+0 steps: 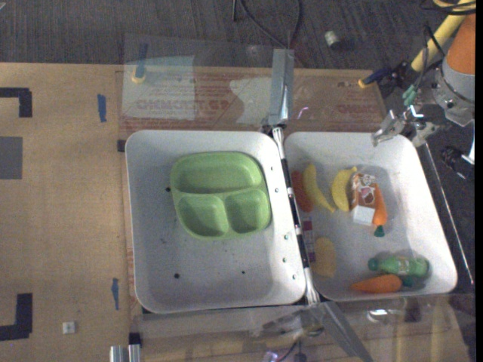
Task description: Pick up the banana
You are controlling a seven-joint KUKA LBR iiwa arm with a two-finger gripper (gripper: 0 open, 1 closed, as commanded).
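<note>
1. Target position: the banana [318, 189] lies in the right bin [436, 225], near that bin's left wall, running roughly top to bottom with a slight curve.
2. Claw status: the claw [398, 124] hangs over the right bin's upper right corner, well apart from the banana. It holds nothing. Its degree of opening cannot be told at this angle; the metal parts blur together.
3. Crowding hazard: a reddish sausage-like item [300, 191] lies just beside the banana on its left, against the wall. A descent biased leftward could catch that item or strike the wall.
4. Misidentification hazard: a second yellow piece [343, 188] sits just to the banana's right, touching a small carton [364, 197]. A grasp aimed by colour alone could land there.
5. Slip hazard: the banana's curved, smooth skin probably favours a grasp across its middle; closing near an end could let it pivot out.
</note>
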